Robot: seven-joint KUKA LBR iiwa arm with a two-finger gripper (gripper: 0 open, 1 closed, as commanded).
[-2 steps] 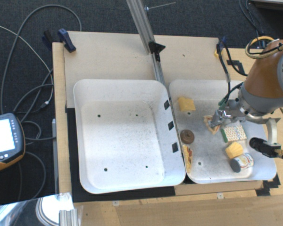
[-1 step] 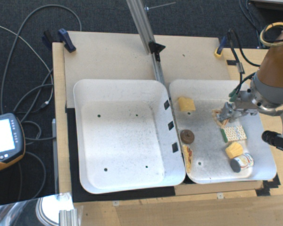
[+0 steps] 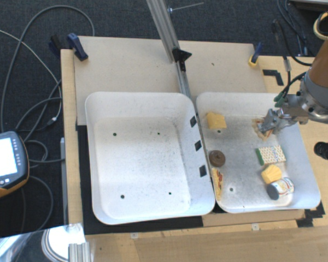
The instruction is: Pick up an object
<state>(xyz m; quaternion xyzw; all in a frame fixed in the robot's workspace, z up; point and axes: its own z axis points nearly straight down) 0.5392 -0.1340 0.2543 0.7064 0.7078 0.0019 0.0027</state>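
My gripper [image 3: 269, 122] hangs over the upper right part of the right bin [image 3: 236, 201], at the end of the grey arm that comes in from the right. A small orange-brown object [image 3: 259, 126] lies right at its tip; whether it is gripped is unclear. Below it lie a green-and-white patterned box [image 3: 271, 155], a yellow chunk [image 3: 271, 173] and a white-and-grey rounded object [image 3: 279, 188]. A yellow block [image 3: 216, 120] sits near the bin's upper left, with a brown disc [image 3: 217, 158] below it. A red-and-yellow item [image 3: 216, 182] rests against the bin's left wall.
The left bin [image 3: 98, 119] stands beside the right one, and black clips [image 3: 197, 145] sit along the rims where they meet. A metal pole [image 3: 164, 23] slants up from the bench's back. A pendant with a screen [image 3: 5, 160] lies off the bench at left.
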